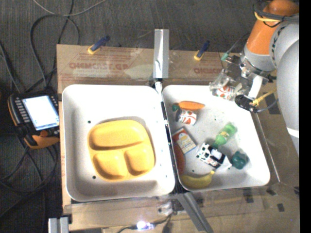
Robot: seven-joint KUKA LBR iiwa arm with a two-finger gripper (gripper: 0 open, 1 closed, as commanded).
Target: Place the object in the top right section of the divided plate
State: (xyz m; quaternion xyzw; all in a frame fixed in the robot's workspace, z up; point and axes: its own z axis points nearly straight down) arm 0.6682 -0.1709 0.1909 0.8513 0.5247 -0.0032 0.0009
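A yellow divided plate lies in the left white bin, with one wide section at the back and two smaller ones at the front. My gripper hangs over the back right corner of the right bin. A small red-and-white object sits between its fingers, above the bin's rim. The gripper is far to the right of the plate.
The right bin holds a carrot, a red-and-white can, a red packet, a green bottle, a black-and-white toy, a teal cup and a banana. A pendant lies left of the bench.
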